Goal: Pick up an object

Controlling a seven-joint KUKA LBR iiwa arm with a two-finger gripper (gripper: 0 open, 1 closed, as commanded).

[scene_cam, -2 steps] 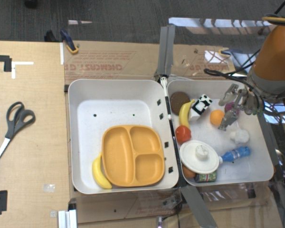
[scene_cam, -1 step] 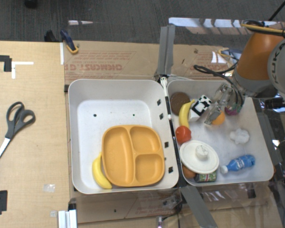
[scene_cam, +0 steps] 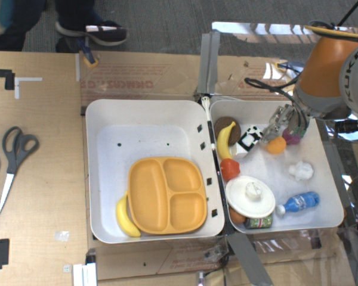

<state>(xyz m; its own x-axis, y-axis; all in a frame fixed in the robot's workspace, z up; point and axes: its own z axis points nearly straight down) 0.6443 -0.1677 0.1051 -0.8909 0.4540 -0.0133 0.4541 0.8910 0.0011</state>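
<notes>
My gripper [scene_cam: 284, 126] hangs low over the back of the right bin [scene_cam: 328, 177], on the grey arm with its orange band [scene_cam: 325, 61]. Just below it lie a small orange ball [scene_cam: 276, 145] and a purple object [scene_cam: 293, 138], both very close to it. A black-and-white toy [scene_cam: 249, 139], a yellow banana [scene_cam: 225, 140] and a brown item [scene_cam: 225, 126] lie to its left. Nearer the front are a red tomato [scene_cam: 230, 169], a white round lid [scene_cam: 250, 196], a blue bottle [scene_cam: 298, 202] and a white crumpled piece [scene_cam: 301, 170].
The left bin [scene_cam: 107, 136] holds an orange divided plate [scene_cam: 167, 194] with a second banana [scene_cam: 125, 218] tucked at its left edge. Scissors [scene_cam: 15, 154] lie on the bench at far left. A green can [scene_cam: 258, 222] sits under the white lid.
</notes>
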